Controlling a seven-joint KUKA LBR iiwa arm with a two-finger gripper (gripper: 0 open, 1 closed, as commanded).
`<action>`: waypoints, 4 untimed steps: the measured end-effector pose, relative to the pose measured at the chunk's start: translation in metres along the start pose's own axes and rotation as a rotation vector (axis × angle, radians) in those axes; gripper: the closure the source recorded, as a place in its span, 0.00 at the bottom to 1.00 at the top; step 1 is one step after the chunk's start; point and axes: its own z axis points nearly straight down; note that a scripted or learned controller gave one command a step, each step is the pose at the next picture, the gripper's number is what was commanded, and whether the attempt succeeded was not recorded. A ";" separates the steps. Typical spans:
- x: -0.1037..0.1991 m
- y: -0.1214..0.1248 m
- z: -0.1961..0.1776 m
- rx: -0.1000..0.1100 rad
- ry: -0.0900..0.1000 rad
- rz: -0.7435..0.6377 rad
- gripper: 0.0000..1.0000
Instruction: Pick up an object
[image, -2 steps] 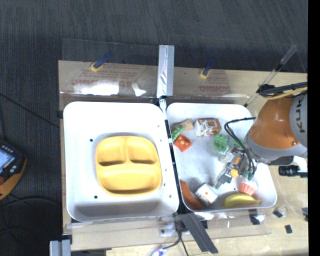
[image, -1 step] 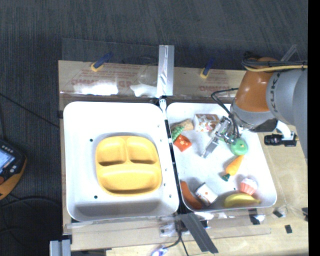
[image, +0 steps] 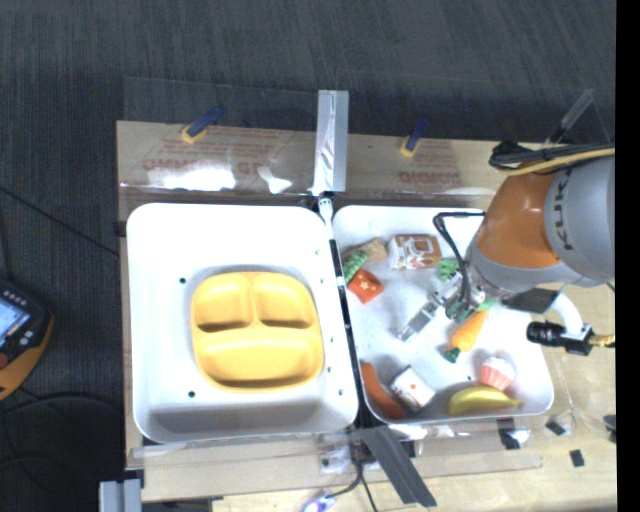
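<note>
Orange carrot toy with green top (image: 466, 331): lying at a slant in the right white bin (image: 540, 395), just below and right of the gripper (image: 450, 296), touching or nearly touching it.
Gripper: low over the middle of the right bin, beneath the grey arm with its orange band (image: 512, 228); grasping state impossible to tell, nothing seen held.
Grey metal piece (image: 418, 320): just left of the gripper, reaching down-left.
Red block (image: 365, 287): left part of the right bin, well apart from the gripper.
Brown and white packet (image: 414, 251): near the bin's far wall.
Pink and white cupcake toy (image: 496, 373): near the front, above the yellow banana toy (image: 480, 401).
Small white box (image: 411, 387): front left, beside a reddish-brown item (image: 378, 391) hard to make out.
Yellow sectioned tray (image: 257, 328): alone in the left white bin (image: 160, 260).
Hidden: right bin's far right corner covered by the arm.
</note>
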 end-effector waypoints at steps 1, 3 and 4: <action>0.033 -0.035 -0.001 0.000 -0.006 0.107 0.00; -0.021 -0.037 0.000 -0.005 0.006 0.001 0.00; 0.009 -0.066 -0.001 -0.001 -0.004 0.070 0.00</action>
